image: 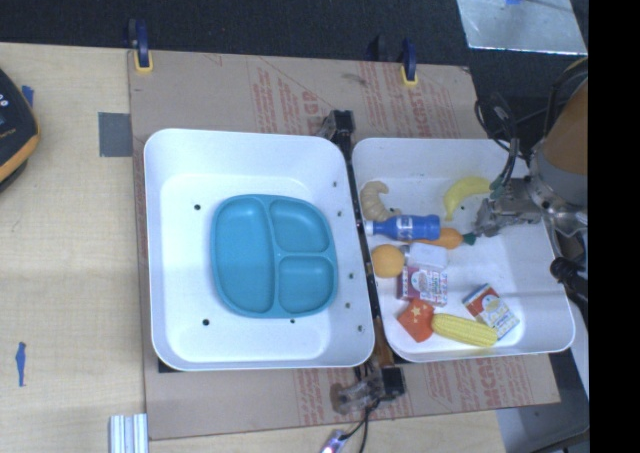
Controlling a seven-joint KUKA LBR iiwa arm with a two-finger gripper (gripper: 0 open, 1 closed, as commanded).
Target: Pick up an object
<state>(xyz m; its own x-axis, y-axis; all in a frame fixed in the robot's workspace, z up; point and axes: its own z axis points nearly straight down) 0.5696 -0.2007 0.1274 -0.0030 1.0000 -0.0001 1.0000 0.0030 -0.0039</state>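
The right bin [520, 286] holds several toy items: a yellow banana [463, 192], a blue bottle with an orange cap [410, 229], a beige piece [376, 199], an orange ball [387, 260], a small white-and-red packet [427, 281], a red piece [416, 321], a corn cob [463, 330] and a small carton [491, 308]. My gripper [487, 222] hangs low over the bin's right half, just right of the bottle's cap and below the banana. Its grey body and cables hide the fingertips.
The left bin [180, 241] holds a blue divided plate [273, 254]. Blue-and-yellow clamps [141, 46] pin the cardboard sheet at the back. A dark device [12, 126] lies at the far left of the bench.
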